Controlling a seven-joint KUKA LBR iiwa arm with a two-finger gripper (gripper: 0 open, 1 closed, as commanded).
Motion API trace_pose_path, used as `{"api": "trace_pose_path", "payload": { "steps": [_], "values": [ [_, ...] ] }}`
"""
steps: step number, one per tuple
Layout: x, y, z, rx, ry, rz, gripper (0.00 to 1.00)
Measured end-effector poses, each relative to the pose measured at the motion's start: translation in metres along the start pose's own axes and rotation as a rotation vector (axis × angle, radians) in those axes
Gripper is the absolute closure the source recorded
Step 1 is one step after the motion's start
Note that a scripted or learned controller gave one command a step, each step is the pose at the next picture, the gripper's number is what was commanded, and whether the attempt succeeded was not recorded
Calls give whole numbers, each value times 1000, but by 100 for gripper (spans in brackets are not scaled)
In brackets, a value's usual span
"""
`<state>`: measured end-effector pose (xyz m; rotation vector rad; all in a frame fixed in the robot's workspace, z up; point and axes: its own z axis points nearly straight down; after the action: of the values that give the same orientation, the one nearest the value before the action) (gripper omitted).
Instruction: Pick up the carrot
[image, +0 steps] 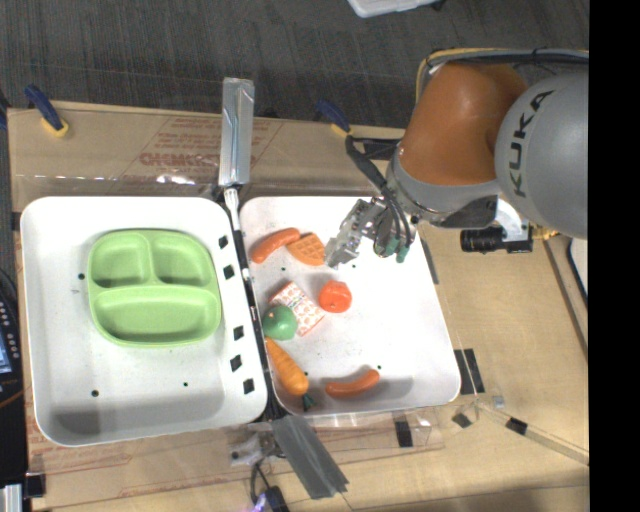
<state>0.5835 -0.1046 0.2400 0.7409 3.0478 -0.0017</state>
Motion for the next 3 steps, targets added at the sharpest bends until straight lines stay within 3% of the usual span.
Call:
{"api": "trace_pose_path", "payload": {
  "steps": [1,2,3],
  "values": [
    [-2,-22,36,-1,6,-435,100],
    [-7,-41,54,-2,7,-636,100],
    [-74,8,30,-3,0,-1359,100]
  ]
}}
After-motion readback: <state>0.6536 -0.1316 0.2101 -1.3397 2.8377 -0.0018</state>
